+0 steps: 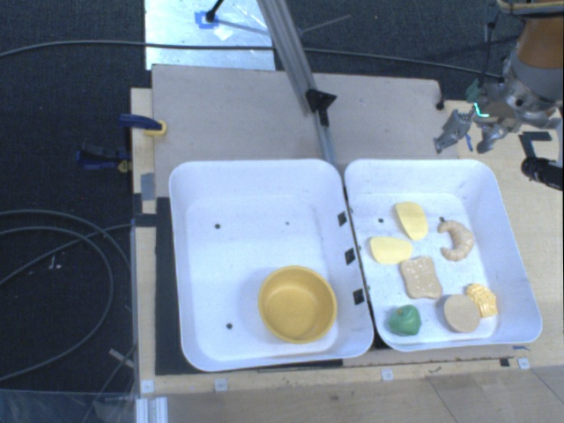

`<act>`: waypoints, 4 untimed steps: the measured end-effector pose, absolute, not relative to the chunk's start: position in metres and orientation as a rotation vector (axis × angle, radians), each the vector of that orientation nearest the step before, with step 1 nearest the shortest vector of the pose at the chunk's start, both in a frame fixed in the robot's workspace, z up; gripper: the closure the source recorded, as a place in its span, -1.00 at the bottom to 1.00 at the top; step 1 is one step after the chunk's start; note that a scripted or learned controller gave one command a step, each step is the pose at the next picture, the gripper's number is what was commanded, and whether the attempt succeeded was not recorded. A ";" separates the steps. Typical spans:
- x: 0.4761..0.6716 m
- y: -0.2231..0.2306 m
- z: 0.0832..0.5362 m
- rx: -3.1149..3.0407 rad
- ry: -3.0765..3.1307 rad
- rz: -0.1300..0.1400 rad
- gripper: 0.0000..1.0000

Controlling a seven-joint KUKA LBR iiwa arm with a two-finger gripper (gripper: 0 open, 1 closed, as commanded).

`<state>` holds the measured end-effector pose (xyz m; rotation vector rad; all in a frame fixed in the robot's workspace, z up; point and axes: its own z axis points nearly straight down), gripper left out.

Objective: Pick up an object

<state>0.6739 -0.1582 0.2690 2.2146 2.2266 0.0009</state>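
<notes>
The right bin [502, 210] holds several toy foods: a yellow oval chip [411, 219], a pale yellow wedge [389, 250], a tan croissant [456, 239], a square cracker [421, 278], a green pepper [405, 320], a round tan cookie [460, 314] and a small yellow piece [482, 299]. My gripper [471, 137] hangs above the bench just beyond the right bin's far rim, well clear of the food. It is open, with nothing between its fingers.
The left bin [229, 201] holds a yellow bowl [297, 302] near its front. A slanted metal pole [295, 51] crosses the back of the bench and ends near the gap between the bins. Cables lie on the floor at left.
</notes>
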 end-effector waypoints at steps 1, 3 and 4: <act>0.674 -0.158 0.270 2.213 2.226 0.002 -1.00; 0.678 -0.157 0.189 2.212 2.229 -0.001 -1.00; 0.680 -0.159 0.148 2.213 2.228 -0.001 -1.00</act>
